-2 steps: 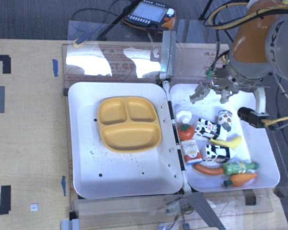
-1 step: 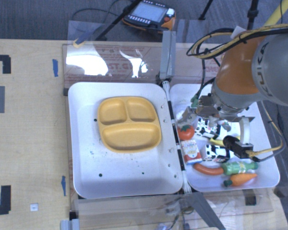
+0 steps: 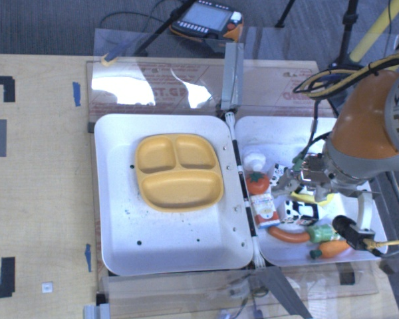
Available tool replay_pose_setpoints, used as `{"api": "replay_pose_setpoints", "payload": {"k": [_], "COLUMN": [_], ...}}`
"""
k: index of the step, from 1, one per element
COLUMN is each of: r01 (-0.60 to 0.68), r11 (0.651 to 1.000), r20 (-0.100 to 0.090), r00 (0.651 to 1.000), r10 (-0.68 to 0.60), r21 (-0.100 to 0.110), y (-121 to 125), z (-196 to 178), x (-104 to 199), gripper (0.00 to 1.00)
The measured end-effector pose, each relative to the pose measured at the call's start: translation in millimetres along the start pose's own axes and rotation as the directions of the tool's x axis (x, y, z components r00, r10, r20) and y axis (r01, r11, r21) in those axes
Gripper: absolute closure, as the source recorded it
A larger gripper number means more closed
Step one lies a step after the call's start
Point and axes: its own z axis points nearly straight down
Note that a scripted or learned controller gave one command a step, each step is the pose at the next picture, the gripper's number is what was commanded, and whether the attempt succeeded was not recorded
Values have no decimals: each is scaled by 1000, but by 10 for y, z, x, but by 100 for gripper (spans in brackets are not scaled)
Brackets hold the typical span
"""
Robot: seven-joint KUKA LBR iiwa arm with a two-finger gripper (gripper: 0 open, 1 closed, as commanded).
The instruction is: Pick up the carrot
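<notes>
Orange and tapered, the carrot point(image 3: 334, 248) lies flat in the right bin point(image 3: 279, 123), close against its near edge and toward its near right corner, with its leafy green end pointing toward the bin's middle. A green toy piece point(image 3: 322, 232) sits just beside it, touching or nearly so, and a red sausage-shaped piece point(image 3: 287, 234) lies along the same near edge, further toward the divider between the bins.

My gripper point(image 3: 306, 177) hangs over the middle of the right bin, above a black-and-white patterned item point(image 3: 296, 209) and a yellow piece point(image 3: 307, 196), and apart from the carrot. From this slanted view I cannot tell whether it is apart or together, and I see nothing clamped in it.

I judge the task as barely begun. The carrot rests on the bin floor, not lifted, and I am not over it. What is left is nearly everything: travel toward the near right corner, line up across the carrot's body, descend, close and raise it. The green piece crowding it and the bin wall right behind it look like the likely trouble.

The left bin point(image 3: 120, 178) carries a yellow divided plate point(image 3: 179, 171), which has no part in this.
</notes>
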Motion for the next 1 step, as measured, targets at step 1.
{"api": "replay_pose_setpoints", "payload": {"k": [1], "r01": [9], "r11": [1000], "r20": [2], "r00": [1000], "r10": [-9], "r21": [-19], "y": [-170], "z": [677], "x": [-264], "gripper": [0]}}
